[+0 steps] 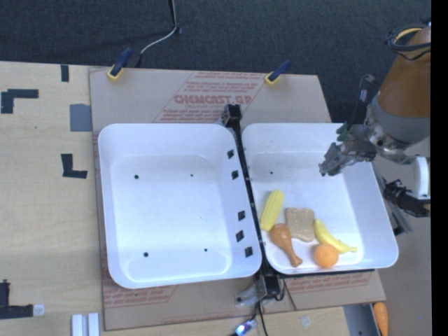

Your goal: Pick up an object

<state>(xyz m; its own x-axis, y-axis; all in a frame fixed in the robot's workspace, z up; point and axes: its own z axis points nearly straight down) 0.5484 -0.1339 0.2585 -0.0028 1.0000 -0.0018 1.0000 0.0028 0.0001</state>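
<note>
- The grey arm with its orange band is reaching in from the right, and its dark claw (331,164) is hanging over the right-hand shallow white plastic bin (364,187), above that bin's bare upper-right floor.
- Nothing is showing between the claw's tips; the claw is small and dark against the bin here, so whether it is spread wide or drawn narrow cannot be told.
- Five toy foods are lying clustered in the lower part of that right-hand bin, well apart from the claw.
- The yellow plastic corn cob (272,209) is lying nearest the bin's left wall.
- The tan square slice of toy bread (301,223) is sitting just right of the corn cob.
- The brown plastic chicken drumstick (285,242) is lying just below the corn cob, seemingly touching the bread.
- The yellow plastic banana (331,237) is lying right of the bread, and the round orange toy fruit (325,256) is sitting just below it by the bin's lower rim.
- The left-hand shallow white plastic bin (112,187) is sitting beside the right-hand bin on a brown cardboard sheet (210,96) on the bench (42,208).
</note>
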